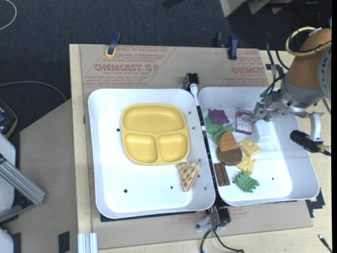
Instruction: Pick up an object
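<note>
My gripper (259, 113) hangs low over the back of the right bin (295, 191), at the end of the grey arm with its orange band (305, 62). Its tip is just right of a small maroon and white packet (243, 122). Left of the packet lie a purple piece (218, 115) and a green leaf-like piece (212, 126). Toward the front sit an orange-brown bread slice (227, 140), a dark round cookie (230, 155), two yellow cheese pieces (250, 148), a brown bar (221, 174) and a green toy (246, 183).
The left bin (105, 157) holds a yellow divided plate (155, 133) and a waffle-patterned wedge (188, 175) near its front right corner. A black divider strip (200, 125) runs between the bins. Black cables (274, 62) hang behind the arm.
</note>
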{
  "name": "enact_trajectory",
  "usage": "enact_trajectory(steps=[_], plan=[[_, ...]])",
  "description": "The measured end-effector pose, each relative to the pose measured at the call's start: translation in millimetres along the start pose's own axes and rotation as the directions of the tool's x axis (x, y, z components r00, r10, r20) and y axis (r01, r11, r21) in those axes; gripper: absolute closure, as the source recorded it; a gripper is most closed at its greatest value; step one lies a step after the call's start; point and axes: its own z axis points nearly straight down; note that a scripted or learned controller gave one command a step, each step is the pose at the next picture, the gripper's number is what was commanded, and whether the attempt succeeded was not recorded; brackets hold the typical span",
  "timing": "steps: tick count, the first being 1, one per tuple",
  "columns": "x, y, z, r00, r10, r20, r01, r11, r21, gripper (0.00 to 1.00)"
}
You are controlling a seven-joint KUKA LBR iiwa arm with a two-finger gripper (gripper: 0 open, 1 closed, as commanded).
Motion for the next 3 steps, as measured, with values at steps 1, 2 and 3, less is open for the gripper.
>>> enact_trajectory(steps=[1, 2, 3], plan=[[-5.4, 6.2, -63.1, 1.000, 0.001, -0.004, -0.001, 1.000, 0.010, 1.00], [-6.3, 8.8, -117.7, 1.000, 0.000, -0.004, 0.000, 1.000, 0.009, 1.00], [46.5, 6.0, -117.9, 1.000, -0.004, -0.009, 0.004, 1.000, 0.019, 1.00]])
